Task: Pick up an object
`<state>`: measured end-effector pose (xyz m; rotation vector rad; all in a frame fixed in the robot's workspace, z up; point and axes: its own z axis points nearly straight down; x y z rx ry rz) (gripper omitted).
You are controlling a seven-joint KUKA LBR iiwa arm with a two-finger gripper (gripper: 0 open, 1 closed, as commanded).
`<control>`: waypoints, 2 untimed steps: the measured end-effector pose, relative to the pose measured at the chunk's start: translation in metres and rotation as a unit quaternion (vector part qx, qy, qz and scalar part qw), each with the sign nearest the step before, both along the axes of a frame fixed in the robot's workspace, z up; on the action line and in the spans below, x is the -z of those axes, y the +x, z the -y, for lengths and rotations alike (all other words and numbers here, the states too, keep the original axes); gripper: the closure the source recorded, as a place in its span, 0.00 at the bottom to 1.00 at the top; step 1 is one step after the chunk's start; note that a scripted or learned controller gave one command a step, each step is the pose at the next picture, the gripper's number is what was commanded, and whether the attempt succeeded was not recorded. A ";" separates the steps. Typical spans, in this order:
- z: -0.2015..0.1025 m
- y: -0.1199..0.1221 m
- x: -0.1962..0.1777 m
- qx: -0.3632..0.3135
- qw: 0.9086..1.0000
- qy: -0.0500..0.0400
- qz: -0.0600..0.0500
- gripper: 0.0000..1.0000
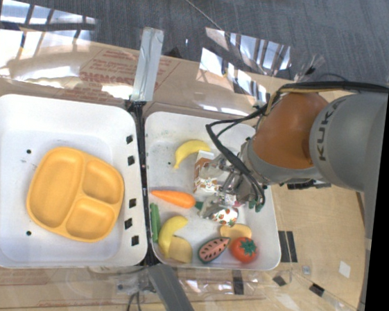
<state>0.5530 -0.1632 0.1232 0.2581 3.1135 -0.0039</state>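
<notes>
A small printed carton stands mid right bin, beside a banana.

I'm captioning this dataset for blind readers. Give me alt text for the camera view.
A grey and orange robot arm reaches from the right, its pincer low among toy foods in the right bin: two bananas, a carrot, a tomato, a small carton. The left bin holds a yellow divided tray.

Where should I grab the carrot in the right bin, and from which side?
Grip the carrot across its thick orange middle, coming straight down from above. It lies flat and roughly level across the view, with bare bin floor above and below it, so the fingers should probably close across its narrow width, clear of the bin wall at its left.
</notes>
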 end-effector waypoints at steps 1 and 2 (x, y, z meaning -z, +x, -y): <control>-0.032 -0.011 0.031 0.035 0.999 0.003 -0.008 0.00; -0.053 0.045 0.030 0.024 1.000 0.003 -0.007 0.00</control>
